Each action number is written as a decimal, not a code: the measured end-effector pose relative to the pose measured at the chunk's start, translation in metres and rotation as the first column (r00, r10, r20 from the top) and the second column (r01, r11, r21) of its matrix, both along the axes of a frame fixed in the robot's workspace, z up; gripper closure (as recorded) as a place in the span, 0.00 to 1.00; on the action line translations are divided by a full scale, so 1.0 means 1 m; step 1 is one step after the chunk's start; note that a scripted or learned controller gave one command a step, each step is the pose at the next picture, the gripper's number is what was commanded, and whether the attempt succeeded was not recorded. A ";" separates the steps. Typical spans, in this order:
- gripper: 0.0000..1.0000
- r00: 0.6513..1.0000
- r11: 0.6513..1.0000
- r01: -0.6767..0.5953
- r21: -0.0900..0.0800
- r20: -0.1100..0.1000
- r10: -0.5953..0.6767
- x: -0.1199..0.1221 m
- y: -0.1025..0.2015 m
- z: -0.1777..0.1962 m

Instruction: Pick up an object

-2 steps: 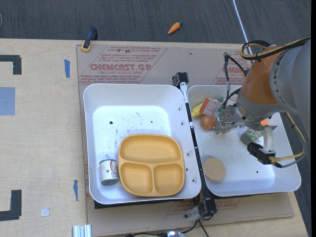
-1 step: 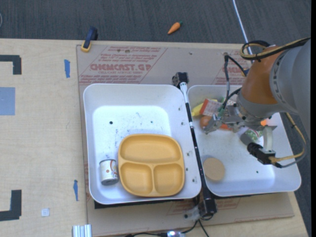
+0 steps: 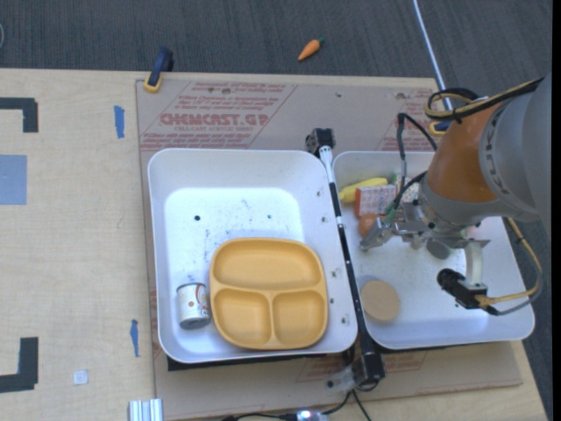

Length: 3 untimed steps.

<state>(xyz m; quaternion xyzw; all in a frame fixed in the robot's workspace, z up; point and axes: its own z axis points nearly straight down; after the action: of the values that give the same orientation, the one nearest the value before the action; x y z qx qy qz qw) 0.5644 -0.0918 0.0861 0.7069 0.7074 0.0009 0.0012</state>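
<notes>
One fixed camera above the bench [image 3: 70, 235] — looks down at a slant, mid-range, both white bins [image 3: 166, 235] in frame; arm [image 3: 491, 165] enters from right.

A wooden desk [image 3: 70, 261] is carrying a cardboard sheet [image 3: 219, 112] with red print, and two white bins are sitting on it side by side, the left bin [image 3: 162, 235] touching the right bin [image 3: 517, 323] along a black clamp rail [image 3: 342, 235]. Blue tape marks [image 3: 119, 121] are sticking to the desk. Beyond it, what may be a small toy carrot [image 3: 308, 49] is lying on the dark carpet [image 3: 263, 16].
</notes>
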 end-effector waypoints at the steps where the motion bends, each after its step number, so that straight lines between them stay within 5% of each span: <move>1: 0.00 1.000 1.000 0.001 0.000 0.000 -0.001 -0.040 -0.008 0.000; 2: 0.00 1.000 1.000 0.000 -0.001 0.001 0.000 -0.014 -0.004 0.000; 3: 0.00 1.000 1.000 -0.001 0.000 -0.001 0.001 0.044 -0.007 -0.001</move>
<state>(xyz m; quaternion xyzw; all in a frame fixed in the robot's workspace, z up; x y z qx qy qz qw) 0.6085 -0.0984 0.0854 0.7066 0.7076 0.0004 0.0007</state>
